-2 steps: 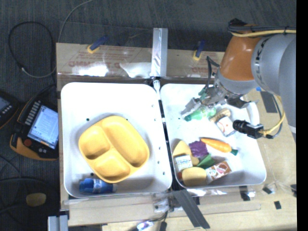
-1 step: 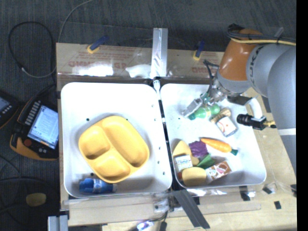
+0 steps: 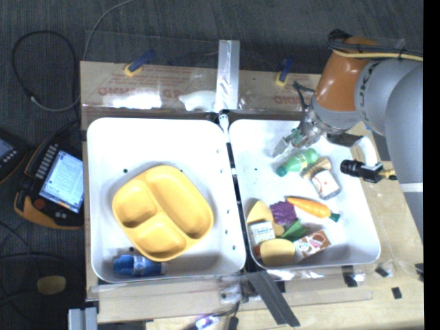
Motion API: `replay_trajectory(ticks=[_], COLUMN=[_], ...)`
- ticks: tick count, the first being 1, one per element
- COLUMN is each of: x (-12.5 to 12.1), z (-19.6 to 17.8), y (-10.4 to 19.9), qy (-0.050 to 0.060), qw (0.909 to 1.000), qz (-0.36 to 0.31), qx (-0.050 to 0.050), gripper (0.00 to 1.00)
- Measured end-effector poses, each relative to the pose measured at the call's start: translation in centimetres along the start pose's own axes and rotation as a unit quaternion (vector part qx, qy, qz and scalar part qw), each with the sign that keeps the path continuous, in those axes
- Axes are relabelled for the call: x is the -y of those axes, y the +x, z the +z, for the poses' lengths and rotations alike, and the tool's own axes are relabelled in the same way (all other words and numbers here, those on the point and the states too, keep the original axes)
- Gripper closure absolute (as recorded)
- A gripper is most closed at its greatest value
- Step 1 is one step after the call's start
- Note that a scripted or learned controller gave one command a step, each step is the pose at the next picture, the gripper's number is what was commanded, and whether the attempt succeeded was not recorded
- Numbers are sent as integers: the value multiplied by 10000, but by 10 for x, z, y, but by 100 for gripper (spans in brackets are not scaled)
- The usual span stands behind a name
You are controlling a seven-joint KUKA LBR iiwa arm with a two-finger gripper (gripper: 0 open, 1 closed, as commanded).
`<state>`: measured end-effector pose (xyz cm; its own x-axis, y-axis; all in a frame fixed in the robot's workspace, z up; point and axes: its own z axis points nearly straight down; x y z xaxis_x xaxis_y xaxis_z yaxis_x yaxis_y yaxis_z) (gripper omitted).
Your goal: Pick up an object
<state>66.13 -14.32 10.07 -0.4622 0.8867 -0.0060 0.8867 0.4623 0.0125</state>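
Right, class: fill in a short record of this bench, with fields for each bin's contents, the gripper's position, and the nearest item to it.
left bin: yellow divided plate, blue item at the near edge
right bin: green bottle, carrot, purple item, small packets and jars
gripper: over the right bin's far side, just above the green bottle
nearest item: green bottle
held: nothing seen between the fingers

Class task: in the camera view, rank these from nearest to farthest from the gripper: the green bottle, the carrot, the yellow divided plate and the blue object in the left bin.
1. Green bottle, right bin, just below the gripper.
2. Carrot, middle of the right bin.
3. Yellow divided plate, middle of the left bin.
4. Blue object, front corner of the left bin.
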Motion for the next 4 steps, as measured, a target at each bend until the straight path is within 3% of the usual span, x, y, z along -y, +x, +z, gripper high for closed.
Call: replay_trajectory(ticks=[1, 2, 3, 4], x=[35, 6, 33, -2], z=[9, 9, -54, -91], y=[-57, -17, -48, -16], qy=[26, 11, 64, 59], qw=[9878, 9997, 9967, 9973], qz=[-1555, 257, 804, 733], qx=[-14, 17, -13, -21], gripper=[100, 100, 100, 100])
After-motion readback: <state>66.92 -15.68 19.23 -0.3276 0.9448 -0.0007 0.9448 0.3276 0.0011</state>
